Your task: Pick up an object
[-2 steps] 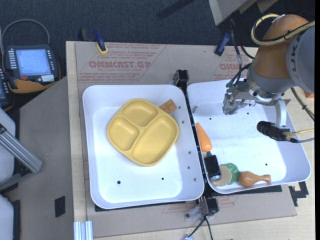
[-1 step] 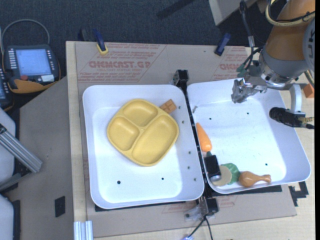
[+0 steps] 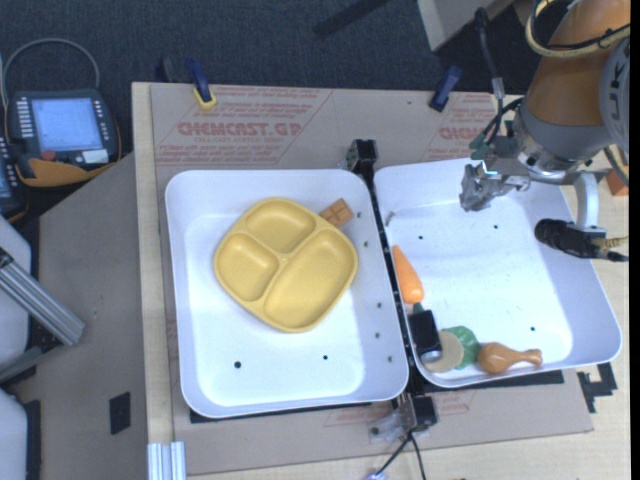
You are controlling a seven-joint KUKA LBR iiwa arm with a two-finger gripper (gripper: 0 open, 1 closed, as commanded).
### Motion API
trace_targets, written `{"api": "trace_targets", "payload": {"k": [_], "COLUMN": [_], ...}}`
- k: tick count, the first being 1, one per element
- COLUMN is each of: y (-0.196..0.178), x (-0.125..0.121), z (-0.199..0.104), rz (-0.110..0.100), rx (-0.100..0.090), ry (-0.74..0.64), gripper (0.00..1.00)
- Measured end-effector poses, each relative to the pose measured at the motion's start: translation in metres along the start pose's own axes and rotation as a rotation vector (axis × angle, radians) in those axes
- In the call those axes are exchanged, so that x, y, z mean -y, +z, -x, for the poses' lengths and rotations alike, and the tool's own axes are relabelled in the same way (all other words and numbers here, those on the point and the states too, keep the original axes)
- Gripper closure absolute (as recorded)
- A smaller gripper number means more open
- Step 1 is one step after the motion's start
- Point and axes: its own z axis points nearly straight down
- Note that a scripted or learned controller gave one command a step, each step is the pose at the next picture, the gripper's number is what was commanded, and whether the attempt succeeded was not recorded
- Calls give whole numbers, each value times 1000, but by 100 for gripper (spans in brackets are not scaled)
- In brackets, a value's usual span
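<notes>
My gripper point(image 3: 478, 190) hangs over the far part of the right bin point(image 3: 500, 258), above bare white floor, with nothing seen between its fingers. An orange carrot point(image 3: 407, 275) lies along the right bin's left wall. Near that bin's front edge sit a green and tan round piece point(image 3: 456, 348), a brown chicken drumstick point(image 3: 505, 356) and a small black block point(image 3: 424, 332). In the left bin point(image 3: 200, 348) a yellow divided plate point(image 3: 286, 264) lies, with a small brown block point(image 3: 337, 211) at its far right rim.
A black divider with clamps point(image 3: 363, 156) runs between the two bins. A black cable fitting point(image 3: 568, 238) juts over the right bin's right wall. A teach pendant point(image 3: 62, 133) rests off the bench at far left.
</notes>
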Motion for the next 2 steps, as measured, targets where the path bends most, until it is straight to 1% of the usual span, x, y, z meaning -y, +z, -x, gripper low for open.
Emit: {"api": "trace_targets", "payload": {"k": [1,2], "y": [-8,2], "x": [24,48], "z": [-37,-79], "rz": [-2,-3], "rx": [-2,-2], "ry": [-1,-2], "gripper": [100,100]}}
